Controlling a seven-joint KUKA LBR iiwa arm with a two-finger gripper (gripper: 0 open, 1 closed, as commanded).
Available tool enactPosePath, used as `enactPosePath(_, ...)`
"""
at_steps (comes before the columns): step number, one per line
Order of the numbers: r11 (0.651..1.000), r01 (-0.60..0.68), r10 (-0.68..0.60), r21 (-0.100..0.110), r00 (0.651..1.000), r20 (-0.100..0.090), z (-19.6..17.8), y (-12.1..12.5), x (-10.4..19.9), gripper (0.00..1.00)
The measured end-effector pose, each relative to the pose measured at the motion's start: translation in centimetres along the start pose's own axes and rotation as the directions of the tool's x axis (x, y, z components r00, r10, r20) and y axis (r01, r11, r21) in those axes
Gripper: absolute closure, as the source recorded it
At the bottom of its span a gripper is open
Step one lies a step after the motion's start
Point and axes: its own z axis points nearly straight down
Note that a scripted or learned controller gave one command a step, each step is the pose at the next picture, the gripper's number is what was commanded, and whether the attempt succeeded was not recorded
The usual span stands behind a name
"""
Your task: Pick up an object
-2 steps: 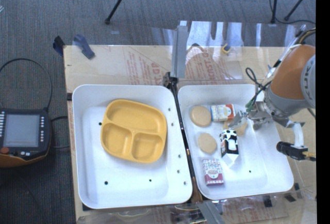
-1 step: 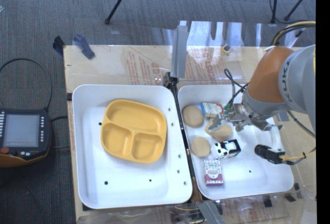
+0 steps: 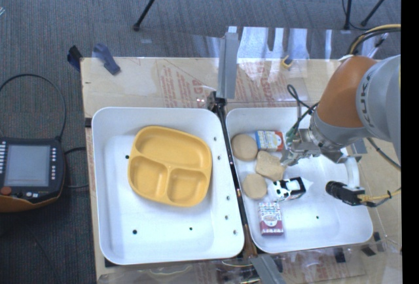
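Note:
The right bin [image 3: 340, 227] holds several small items. A round tan bun [image 3: 245, 146] lies at the upper left, with a blue and orange carton [image 3: 269, 139] beside it. Below them sit a pale bread slice [image 3: 268, 165], a second round bun [image 3: 255, 186], a black and white cow-patterned item [image 3: 285, 190] and a red and white packet [image 3: 271, 219]. My gripper [image 3: 291, 154] hangs low over the bin's upper middle, its tip just right of the bread slice and below the carton. Nothing shows between its fingers.
The left bin [image 3: 118, 237] bears a yellow divided tray [image 3: 171, 165]. A metal post [image 3: 226, 67] rises behind the seam between the bins. A teach pendant [image 3: 29, 168] lies on the floor at far left. The right bin's lower right floor is bare.

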Motion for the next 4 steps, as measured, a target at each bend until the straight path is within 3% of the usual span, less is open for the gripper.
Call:
enactPosePath(1,1.0,-0.002,0.002,0.001,1.0,0.0,0.1,0.0,0.0,0.0)
enactPosePath(2,1.0,0.0,0.0,0.009,1.0,0.0,1.4,-7.8,1.7,0.0)
enactPosePath(3,1.0,-0.005,0.006,0.017,1.0,-0.003,0.8,-7.9,1.7,1.0)
enactPosePath(4,1.0,-0.006,0.006,0.018,1.0,-0.003,0.8,-7.9,1.7,0.0)
